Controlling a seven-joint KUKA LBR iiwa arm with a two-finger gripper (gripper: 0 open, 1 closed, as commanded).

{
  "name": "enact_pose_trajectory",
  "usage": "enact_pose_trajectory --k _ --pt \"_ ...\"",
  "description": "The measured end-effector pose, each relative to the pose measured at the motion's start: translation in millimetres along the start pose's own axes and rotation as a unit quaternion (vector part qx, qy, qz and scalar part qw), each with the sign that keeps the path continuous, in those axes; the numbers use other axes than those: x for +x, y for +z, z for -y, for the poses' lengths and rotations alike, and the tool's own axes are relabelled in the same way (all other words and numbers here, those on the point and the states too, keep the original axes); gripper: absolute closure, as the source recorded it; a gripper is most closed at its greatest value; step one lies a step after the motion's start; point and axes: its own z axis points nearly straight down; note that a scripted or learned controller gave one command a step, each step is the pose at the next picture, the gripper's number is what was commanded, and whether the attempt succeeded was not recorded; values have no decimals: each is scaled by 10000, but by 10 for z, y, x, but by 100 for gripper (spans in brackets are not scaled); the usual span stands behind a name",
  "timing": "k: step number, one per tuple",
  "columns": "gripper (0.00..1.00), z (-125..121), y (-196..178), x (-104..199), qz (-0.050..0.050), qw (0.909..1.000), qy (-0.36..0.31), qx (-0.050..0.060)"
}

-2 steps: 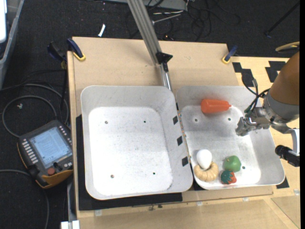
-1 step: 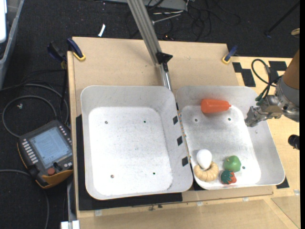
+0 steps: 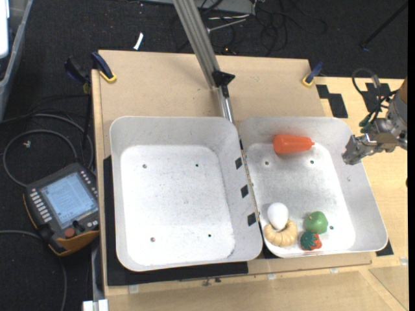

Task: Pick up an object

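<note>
Camera view has the fingers (image 3: 358,149) at the outer rim of the right bin (image 3: 363,193), low over its upper corner, with nothing visibly between them; how far apart they stand I cannot tell, since the tips blur into one grey lump. The nearest thing to take is the carrot (image 3: 293,144), lying just beside the fingers toward the left bin (image 3: 175,193), at about the same depth in the bin. Its long axis points almost straight at the fingers, so a grasp would likely need to close across its short width. Well apart from the fingers, toward the near edge of the surface (image 3: 162,89), sit a white egg (image 3: 278,214), a tan gourd (image 3: 281,234), a green apple (image 3: 316,221) and a strawberry (image 3: 310,240), bunched together
</note>
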Motion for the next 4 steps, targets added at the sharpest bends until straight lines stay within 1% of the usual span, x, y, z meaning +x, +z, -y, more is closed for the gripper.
enact_pose_trajectory --k 1,3,4 --pt "100 -13 16 513 -23 10000 -21 36" --pt "100 -238 -83 1569 -22 10000 -26 27" --pt "100 -384 -80 2163 -23 10000 -29 26"
